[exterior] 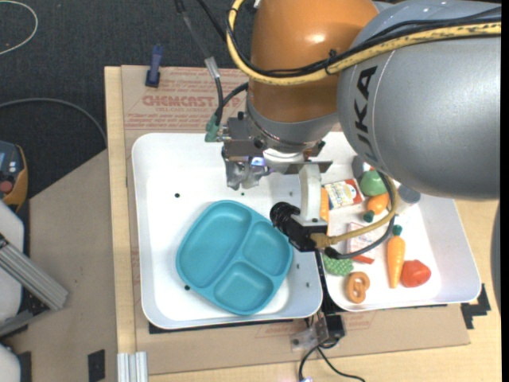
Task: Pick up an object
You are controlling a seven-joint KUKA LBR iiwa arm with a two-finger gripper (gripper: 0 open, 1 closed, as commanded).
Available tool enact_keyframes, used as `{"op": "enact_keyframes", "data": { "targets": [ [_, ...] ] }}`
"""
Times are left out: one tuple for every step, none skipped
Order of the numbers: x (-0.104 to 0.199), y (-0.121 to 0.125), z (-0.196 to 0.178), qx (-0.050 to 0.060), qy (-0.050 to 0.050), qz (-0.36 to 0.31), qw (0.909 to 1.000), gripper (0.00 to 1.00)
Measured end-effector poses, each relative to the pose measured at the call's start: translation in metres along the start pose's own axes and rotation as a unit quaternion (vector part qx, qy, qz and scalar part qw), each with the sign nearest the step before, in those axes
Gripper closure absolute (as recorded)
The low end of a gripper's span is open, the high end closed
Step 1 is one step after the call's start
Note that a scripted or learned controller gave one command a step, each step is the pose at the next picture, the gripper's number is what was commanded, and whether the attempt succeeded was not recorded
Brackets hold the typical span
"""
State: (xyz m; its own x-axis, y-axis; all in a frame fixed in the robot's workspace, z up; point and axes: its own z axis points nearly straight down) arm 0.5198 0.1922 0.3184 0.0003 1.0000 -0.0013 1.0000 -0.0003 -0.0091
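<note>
- Presently, tool (245, 169): hangs over the upper part of the left bin (151, 213), nothing seen between its parts; width of opening cannot be told from this angle.
- Blue divided plate (235, 255): lies flat in the left bin, near the tool, apart from it.
- Right bin (457, 237): carrot (394, 259), pretzel (357, 286), red piece (415, 273), carton (343, 193).
- Step, judged: approach; no object taken yet.
- Next move, judged: pick a target, settle over it, descend squarely.
</note>
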Motion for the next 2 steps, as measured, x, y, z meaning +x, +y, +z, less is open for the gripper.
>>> {"op": "enact_keyframes", "data": {
  "targets": [
    [0.034,-0.043,-0.043,-0.006,0.003,-0.004,1.0000,1.00],
    [0.032,-0.042,-0.185,-0.014,0.005,-0.001,0.9999,1.00]
  ]
}}
